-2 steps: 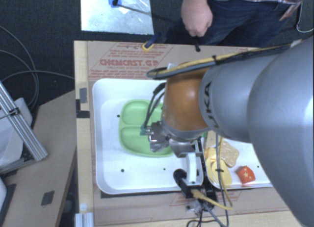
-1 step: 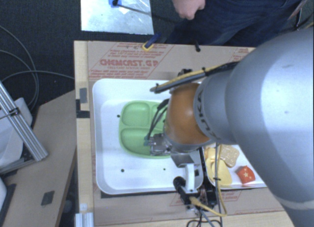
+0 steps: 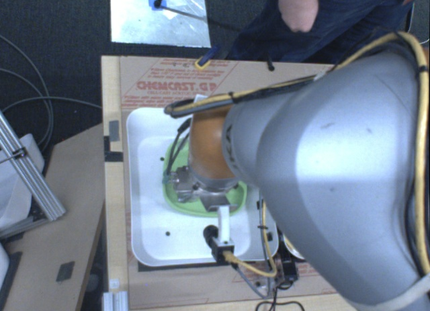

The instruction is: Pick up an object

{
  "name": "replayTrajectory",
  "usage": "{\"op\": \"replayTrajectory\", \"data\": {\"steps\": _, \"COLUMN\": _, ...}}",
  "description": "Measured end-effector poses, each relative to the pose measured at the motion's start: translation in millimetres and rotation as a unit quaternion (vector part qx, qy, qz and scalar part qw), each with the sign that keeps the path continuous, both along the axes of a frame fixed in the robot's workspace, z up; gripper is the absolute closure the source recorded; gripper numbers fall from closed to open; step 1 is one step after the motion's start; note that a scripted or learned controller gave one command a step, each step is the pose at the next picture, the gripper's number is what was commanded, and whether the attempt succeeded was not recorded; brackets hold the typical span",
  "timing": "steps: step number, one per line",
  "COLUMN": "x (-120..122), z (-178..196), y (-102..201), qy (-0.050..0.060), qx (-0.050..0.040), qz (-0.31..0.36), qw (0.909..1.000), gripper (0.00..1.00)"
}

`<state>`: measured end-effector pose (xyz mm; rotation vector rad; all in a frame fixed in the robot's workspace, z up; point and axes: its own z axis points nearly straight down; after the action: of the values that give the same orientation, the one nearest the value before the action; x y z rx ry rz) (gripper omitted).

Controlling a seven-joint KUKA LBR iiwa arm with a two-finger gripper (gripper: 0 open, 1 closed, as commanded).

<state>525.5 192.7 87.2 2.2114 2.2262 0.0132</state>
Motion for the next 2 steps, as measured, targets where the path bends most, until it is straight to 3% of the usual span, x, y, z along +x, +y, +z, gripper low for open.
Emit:
{"op": "replayTrajectory", "data": {"steps": 1, "x": 41, "z": 191, "y": 4, "qy": -0.006, "qx": 0.0018, "qz": -0.001, "qw": 1.0, "gripper": 1.0}}
{"op": "replayTrajectory", "data": {"steps": 2, "x": 26, "z": 116, "y": -74, "qy": 0.007, "qx": -0.0034, "qz": -0.007, "qw": 0.9999, "gripper": 1.0}}
